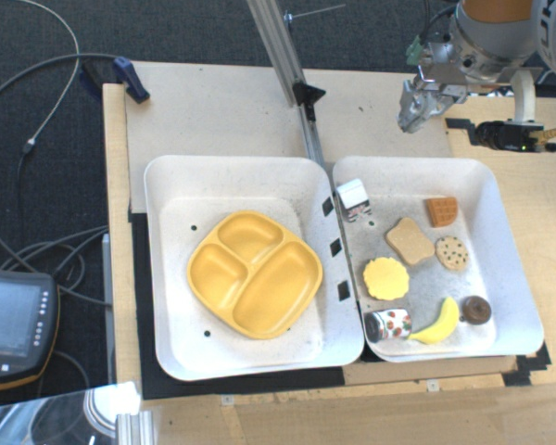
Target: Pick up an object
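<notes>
My gripper (413, 119) hangs above the bench beyond the far edge of the right bin (510, 248), with nothing seen between its fingers. In that bin lie a small white box (352, 196), a slice of toast (409, 241), an orange waffle square (441, 211), a chocolate-chip cookie (452, 253), a round yellow cracker (386, 279), a banana (438, 324), a brown donut (476, 310) and a small patterned can (388, 324) on its side.
The left bin (167, 211) holds a yellow divided plate (254, 273). A slanted metal post (278, 44) rises from between the bins at the back. Cables and a screen device (14, 323) lie left of the bench.
</notes>
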Robot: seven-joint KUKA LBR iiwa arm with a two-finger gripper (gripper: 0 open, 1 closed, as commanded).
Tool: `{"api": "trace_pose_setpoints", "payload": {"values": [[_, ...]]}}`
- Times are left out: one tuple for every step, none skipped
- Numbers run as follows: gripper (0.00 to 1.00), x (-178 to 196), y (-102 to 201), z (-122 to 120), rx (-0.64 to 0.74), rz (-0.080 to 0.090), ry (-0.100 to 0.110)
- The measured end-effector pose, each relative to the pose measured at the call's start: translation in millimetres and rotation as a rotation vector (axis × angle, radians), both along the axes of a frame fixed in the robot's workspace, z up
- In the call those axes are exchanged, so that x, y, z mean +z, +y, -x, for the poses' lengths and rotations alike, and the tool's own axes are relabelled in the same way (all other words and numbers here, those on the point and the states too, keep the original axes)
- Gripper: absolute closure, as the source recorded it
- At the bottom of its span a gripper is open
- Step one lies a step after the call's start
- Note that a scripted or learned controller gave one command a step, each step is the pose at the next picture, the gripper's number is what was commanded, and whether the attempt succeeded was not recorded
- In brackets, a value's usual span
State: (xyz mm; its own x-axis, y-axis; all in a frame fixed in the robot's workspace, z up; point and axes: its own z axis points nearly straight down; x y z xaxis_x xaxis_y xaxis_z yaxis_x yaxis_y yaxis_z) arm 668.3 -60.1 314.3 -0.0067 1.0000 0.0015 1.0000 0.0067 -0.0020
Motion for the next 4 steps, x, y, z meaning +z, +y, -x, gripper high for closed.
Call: {"api": "trace_pose_setpoints", "payload": {"values": [[1.00, 9, 45, 15, -0.001, -0.001, 0.000], [1.00, -161, -30, 52, -0.011, 0.002, 0.009], [1.00, -119, 14, 5, -0.001, 0.000, -0.009], [1.00, -58, -88, 62, -0.011, 0.006, -0.006]]}}
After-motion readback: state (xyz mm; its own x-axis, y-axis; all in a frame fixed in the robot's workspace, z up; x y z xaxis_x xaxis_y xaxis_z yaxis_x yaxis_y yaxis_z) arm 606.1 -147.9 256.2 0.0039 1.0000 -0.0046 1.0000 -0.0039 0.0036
